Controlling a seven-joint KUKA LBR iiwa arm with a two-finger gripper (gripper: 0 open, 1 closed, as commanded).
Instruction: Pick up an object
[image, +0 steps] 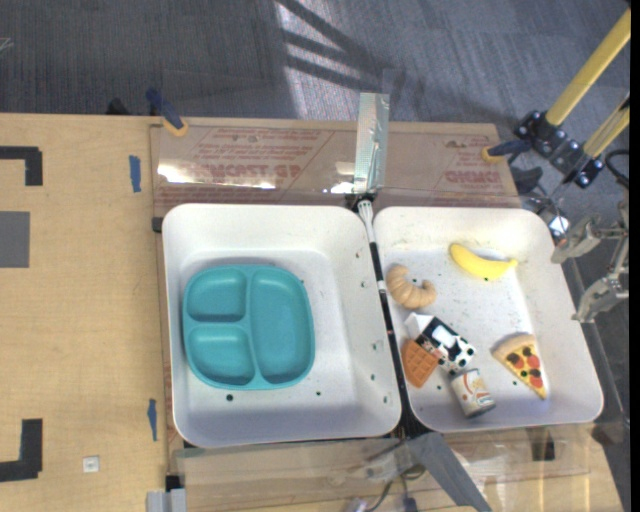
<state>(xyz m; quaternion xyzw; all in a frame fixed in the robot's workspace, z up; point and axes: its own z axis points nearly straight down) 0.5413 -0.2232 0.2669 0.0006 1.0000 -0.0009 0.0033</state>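
The right white bin (560, 400) holds several toy foods. A yellow banana (483, 262) lies near its far side. A tan croissant (411, 288) rests close to the bin's left wall. Lower down, a black-and-white patterned piece (447, 343) touches an orange waffle-like piece (420, 363). A small can (472, 392) lies on its side just below them. A pizza slice (524, 362) sits alone toward the right wall.
The left white bin (340, 400) carries a teal divided plate (248, 326). A clear upright panel (372, 140) stands behind the seam between the bins. Yellow poles with black clamps (555, 145) and metal hardware (592, 270) crowd the right edge.
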